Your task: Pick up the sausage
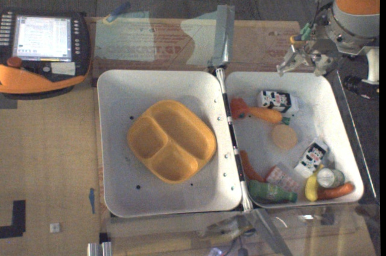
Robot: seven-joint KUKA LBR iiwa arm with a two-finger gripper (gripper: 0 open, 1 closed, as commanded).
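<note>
The sausage [249, 167] is a reddish-brown curved piece lying along the left wall of the right bin [345, 122], near its front. A second orange-red link [338, 191] lies in that bin's front right corner. My gripper [303, 66] hangs over the far rim of the right bin, well behind and to the right of the sausage. Its fingers are spread open with nothing between them.
The right bin also holds a carrot [266, 114], a red piece [238, 107], two cow-print cartons [275, 100] [313, 156], a tan disc [283, 137], a green bottle [272, 192], a can [327, 177] and a yellow piece [310, 188]. In the left bin lies a yellow divided plate [171, 140].
</note>
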